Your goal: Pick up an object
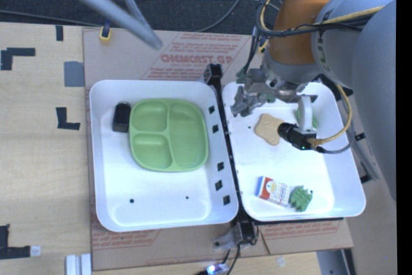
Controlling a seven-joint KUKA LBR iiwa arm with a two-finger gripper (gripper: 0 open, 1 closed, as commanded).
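Pincer low in right bin, at its 11 o'clock corner; finger spread impossible to tell, nothing seen between them. Nearest pick: tan cracker-like piece just beside, at pincer's 4 o'clock, long axis running 11-to-5. Small carton and green toy farther off toward 5 o'clock.

Two bins side by side on tabletop, L bin w/ divided plate at centre, small block touching plate's left edge, R bin w/ cracker at rear, carton + broccoli touching near front, tool over R bin's rear-left corner
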